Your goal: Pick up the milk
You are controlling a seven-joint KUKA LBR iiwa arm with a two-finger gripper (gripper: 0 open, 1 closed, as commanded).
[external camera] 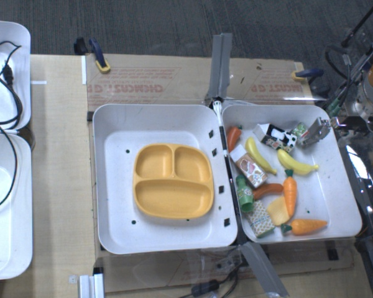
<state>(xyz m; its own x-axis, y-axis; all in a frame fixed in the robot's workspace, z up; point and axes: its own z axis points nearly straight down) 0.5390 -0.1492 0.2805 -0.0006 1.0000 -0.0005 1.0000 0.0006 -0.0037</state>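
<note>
Milk (280,138), a small carton with black-and-white cow patches, lies on its side in the right bin (336,191), up near the back wall and a little left of the gripper (313,133). The gripper sits low in the bin's back right corner, close to the rim, and nothing shows between its fingers; from where I stand I cannot tell whether they are spread or closed. A small green-and-white piece (299,131) lies between the carton and the gripper, so that side is tight. Just below the carton two bananas (296,161) angle across the bin, and a red-orange pepper (234,137) lies to its left against the dividing wall. Farther toward the front, the toys crowd together: a brown-and-white box (249,168), a green bottle (244,194), a sausage (268,190), two carrots (290,193), a yellow wedge (277,212) and a patterned pouch (259,218). The right half of this bin's floor is bare white, open room along the right wall. The left bin (112,185) holds a yellow divided plate (173,181) in its middle, with clear white floor all around it.
</note>
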